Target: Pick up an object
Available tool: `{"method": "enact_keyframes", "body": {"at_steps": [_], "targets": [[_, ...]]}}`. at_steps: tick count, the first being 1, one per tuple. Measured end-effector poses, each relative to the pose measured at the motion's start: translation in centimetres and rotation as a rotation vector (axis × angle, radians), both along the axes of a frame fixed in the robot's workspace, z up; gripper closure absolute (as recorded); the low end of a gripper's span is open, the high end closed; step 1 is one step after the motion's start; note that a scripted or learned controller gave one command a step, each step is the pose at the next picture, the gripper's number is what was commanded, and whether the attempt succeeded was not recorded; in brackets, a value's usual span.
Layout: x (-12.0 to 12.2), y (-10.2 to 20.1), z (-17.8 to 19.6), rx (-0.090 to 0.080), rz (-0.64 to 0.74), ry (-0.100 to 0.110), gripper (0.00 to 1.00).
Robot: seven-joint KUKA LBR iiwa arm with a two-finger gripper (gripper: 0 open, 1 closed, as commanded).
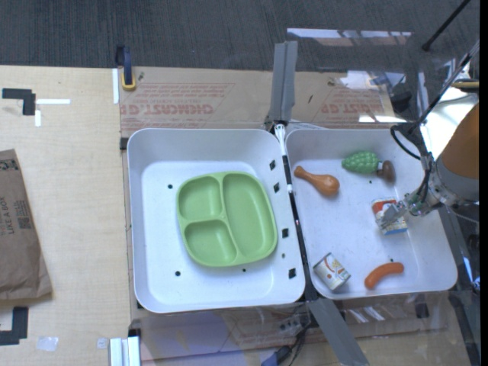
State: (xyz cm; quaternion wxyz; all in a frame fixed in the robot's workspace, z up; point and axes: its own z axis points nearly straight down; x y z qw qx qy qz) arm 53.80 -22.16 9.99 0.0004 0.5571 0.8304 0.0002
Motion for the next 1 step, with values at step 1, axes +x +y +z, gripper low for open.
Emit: {"method": "enact_keyframes", "body": {"at_steps": [1], "targets": [[2.71, 5.21, 13.54, -0.001, -0.169, 0.000, 1.00]]}}
